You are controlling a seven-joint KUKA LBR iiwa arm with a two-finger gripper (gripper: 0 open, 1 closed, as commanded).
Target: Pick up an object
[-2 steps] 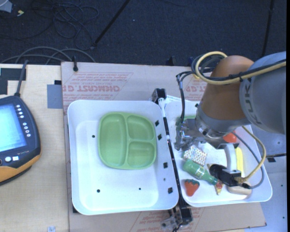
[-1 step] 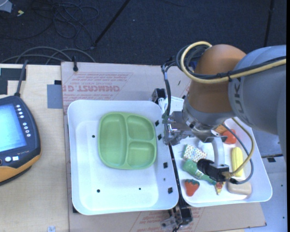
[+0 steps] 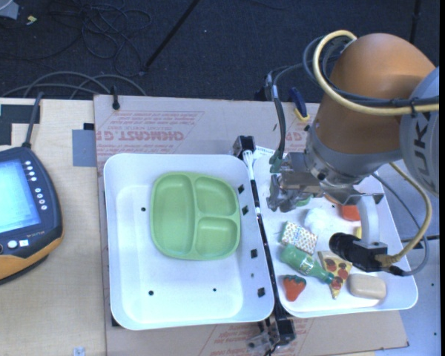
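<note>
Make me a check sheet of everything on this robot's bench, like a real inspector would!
Surface: left bin and right bin, both white, on cardboard.
Job's things: plate, green, in left bin; strawberry, bottle, pizza slice, box, block in right bin.
Clutter: nothing seen.
Tool: over right bin's back left part.
Cables: black, on the floor.
Surroundings: screen pad left of bins.

A handheld control tablet [image 3: 11, 210] with a lit screen was laid at the left edge of the wooden bench [image 3: 59, 302]. A printed cardboard sheet [image 3: 156, 128] was spread across the bench top. Loose dark cables [image 3: 107, 32] were strewn over the dark carpet [image 3: 237, 50] seen behind the bench.
</note>
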